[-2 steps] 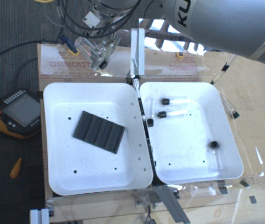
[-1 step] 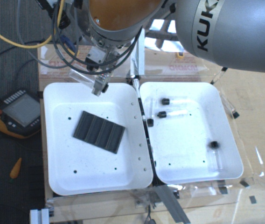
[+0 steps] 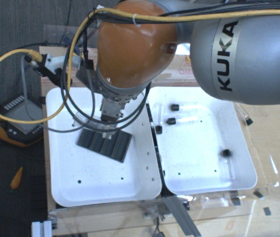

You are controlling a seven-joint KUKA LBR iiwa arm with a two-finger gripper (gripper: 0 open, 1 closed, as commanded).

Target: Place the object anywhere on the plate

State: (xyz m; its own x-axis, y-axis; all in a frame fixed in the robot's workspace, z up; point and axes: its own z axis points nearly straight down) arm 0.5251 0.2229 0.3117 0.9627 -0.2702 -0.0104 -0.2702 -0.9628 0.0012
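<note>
light wooden bench [image 3: 270, 132] carries two shallow white bins touching side by side, left bin [image 3: 63, 181] and right bin [image 3: 238, 177], with small black bits [image 3: 267, 211] scattered on the bare wood near the right bin's front right corner.

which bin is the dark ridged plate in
In the left bin: the dark ridged plate lies flat on its floor, under the end effector.

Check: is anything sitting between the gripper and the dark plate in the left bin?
Nothing visible does. The gripper hangs right over the upper edge of the dark ribbed plate, which lies flat in the left bin.
</note>
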